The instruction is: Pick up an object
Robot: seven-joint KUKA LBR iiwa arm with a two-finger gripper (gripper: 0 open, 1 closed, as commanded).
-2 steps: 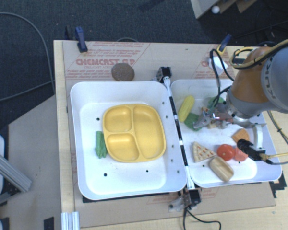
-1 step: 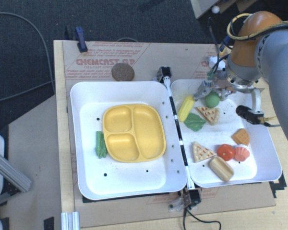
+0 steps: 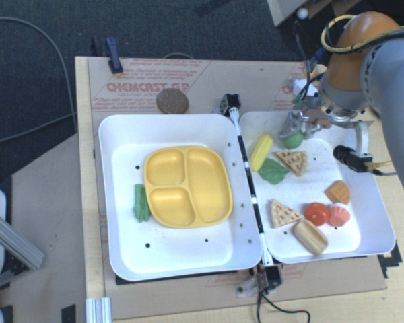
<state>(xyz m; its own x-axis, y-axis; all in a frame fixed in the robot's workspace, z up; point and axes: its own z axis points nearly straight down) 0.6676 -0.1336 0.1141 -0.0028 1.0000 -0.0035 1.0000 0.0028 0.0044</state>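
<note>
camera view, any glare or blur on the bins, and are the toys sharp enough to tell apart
Camera view: even soft lighting, faint shadows under the yellow tray; the white bins are bright but not blown out; the corn and tomato read clearly; the gripper region is cluttered and slightly soft.

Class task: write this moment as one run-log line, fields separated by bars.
phase: reaching | gripper: low in right bin, over small green piece | grasp: not confirmed | left bin: yellow tray, green pod
</note>
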